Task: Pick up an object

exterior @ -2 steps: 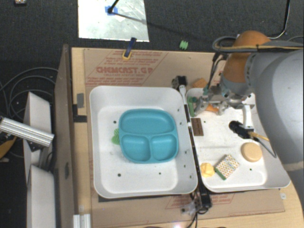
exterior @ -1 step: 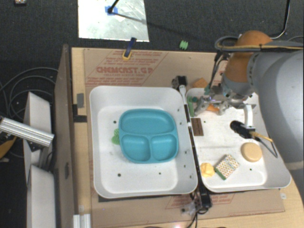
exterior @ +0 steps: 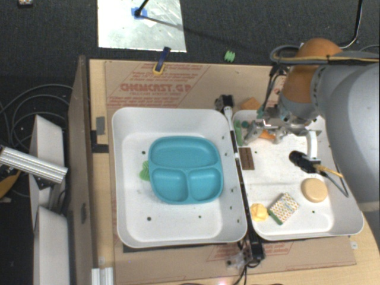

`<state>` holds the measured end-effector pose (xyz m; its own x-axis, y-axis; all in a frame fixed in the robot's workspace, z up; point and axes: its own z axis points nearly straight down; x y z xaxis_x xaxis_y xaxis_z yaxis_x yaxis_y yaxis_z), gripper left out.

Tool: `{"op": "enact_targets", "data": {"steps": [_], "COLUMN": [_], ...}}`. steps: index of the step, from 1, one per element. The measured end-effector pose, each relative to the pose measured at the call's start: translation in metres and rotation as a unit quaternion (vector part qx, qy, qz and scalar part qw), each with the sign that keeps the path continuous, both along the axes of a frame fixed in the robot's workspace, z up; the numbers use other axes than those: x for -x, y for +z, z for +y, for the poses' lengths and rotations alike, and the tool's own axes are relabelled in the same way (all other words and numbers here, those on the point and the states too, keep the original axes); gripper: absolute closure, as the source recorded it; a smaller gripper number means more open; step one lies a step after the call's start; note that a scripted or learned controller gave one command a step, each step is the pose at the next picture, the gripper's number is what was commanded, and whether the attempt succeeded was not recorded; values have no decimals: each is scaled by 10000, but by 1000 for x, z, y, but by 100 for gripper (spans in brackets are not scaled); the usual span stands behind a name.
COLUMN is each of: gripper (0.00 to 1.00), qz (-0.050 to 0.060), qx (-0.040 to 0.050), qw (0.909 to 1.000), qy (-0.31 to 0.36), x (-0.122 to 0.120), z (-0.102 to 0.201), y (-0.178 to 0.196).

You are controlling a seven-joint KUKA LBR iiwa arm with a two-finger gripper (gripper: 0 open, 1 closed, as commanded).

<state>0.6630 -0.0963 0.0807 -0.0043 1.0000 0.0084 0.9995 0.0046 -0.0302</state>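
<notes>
Arm (exterior: 332,94) reaches in from the right over the right bin (exterior: 341,221). Gripper (exterior: 263,127) sits low at the far left part of that bin, near the wall shared with the left bin (exterior: 127,218). An orange piece (exterior: 268,136) lies just beside or under the gripper; contact unclear, and nothing is clearly held. Can't tell if the gripper is clenched or released: too small and blocked by the wrist.

Also in the right bin:
- a green item (exterior: 238,133) against the left wall
- a brown bar (exterior: 244,158) below it
- a yellow lump (exterior: 258,212) near the front
- a patterned packet (exterior: 284,208) just beside the lump
- a tan round thing (exterior: 314,190) to the right

The left bin holds a blue divided plate (exterior: 185,168) with a small green thing (exterior: 144,171) touching its left edge. Both bins sit on cardboard (exterior: 154,85) on the tabletop.
</notes>
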Motion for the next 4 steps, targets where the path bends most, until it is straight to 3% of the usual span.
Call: {"op": "enact_targets", "data": {"steps": [1, 4], "gripper": [0, 0], "qz": [-6, -3], "qx": [28, 2], "qw": [10000, 10000], "qy": [1, -5], "x": [0, 0], "z": [1, -16], "y": [0, 0]}}
